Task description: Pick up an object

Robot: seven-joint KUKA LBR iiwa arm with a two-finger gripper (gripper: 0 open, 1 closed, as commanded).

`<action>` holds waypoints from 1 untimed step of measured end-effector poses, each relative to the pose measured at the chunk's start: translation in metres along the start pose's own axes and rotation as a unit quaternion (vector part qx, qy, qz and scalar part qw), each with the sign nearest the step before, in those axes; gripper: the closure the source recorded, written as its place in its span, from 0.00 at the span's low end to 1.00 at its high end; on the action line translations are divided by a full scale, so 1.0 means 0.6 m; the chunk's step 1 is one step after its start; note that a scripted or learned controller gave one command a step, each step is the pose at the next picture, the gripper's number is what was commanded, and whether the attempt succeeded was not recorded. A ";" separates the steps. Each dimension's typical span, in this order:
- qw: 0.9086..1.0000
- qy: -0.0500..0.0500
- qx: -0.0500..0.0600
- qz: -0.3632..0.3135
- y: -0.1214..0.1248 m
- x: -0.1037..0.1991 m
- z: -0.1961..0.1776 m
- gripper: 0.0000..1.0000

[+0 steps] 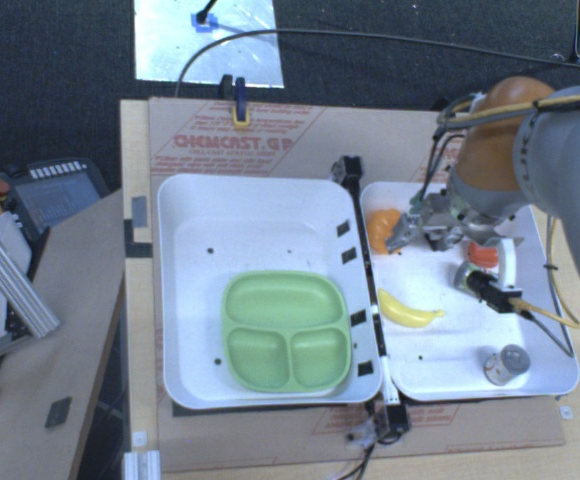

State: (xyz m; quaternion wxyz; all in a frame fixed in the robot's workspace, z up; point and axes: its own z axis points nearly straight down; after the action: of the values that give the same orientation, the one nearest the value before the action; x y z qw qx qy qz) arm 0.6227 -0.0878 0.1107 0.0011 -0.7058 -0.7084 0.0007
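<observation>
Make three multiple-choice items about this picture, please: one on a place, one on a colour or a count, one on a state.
1. Where does the green tray lie?
A. in the left bin
B. in the right bin
C. on the bench outside both bins

2. How many compartments does the green tray have?
A. two
B. three
C. five

3. How does the banana lie with respect to the gripper?
A. clamped between its fingers
B. free on the floor of the right bin, apart from the gripper
C. leaning upright on the gripper

Key: 1 A, because the tray sits on the floor of the left bin, near its front wall. 2 B, because one long section runs along the top and two smaller ones lie below it. 3 B, because the banana lies flat in the right bin, nearer the camera than the gripper, with white floor between them.
</observation>
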 end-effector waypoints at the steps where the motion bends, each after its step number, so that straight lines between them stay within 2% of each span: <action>1: 1.000 0.000 -0.003 0.000 0.003 -0.001 -0.023 1.00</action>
State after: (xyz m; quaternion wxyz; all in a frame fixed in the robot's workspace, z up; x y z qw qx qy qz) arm 0.6245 -0.0886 0.1245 -0.0013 -0.7059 -0.7083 -0.0010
